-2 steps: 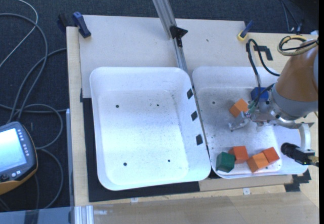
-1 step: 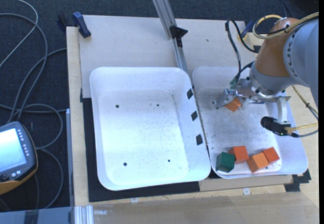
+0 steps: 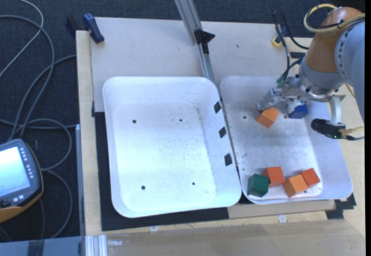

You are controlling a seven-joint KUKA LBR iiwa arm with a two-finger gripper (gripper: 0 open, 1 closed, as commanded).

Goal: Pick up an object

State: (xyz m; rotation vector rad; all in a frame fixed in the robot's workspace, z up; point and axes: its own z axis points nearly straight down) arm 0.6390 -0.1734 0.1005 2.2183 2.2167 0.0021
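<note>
Two white bins sit side by side on the bench: the left bin [image 3: 162, 145] and the right bin [image 3: 278, 139]. The blocks are all in the right bin, six of them: four orange, one green and one blue.

Three orange ones are gathered along the near edge of the right bin. The first orange block [image 3: 275, 175] lies just right of the green block [image 3: 258, 184], touching or nearly touching it. The second [image 3: 297, 185] and the third [image 3: 311, 177] lie close together further right, by the near right corner.

The fourth, the tilted orange block [image 3: 268, 117], is apart from that group, in the far half of the bin. It sits at the gripper [image 3: 278, 104], just below and left of the fingertips in the view, canted on one corner. It seems to be at the tip of the fingers, but the view does not show clearly whether they pinch it, whether it is lifted, or whether it rests on the bin floor. How the fingers stand I cannot tell, since the wrist hides them.

The blue block [image 3: 298, 111] lies just right of the gripper, partly under the arm [image 3: 330, 58], and near the tilted orange block.

The arm reaches in from the right, its orange band over the far right corner of the right bin.
</note>
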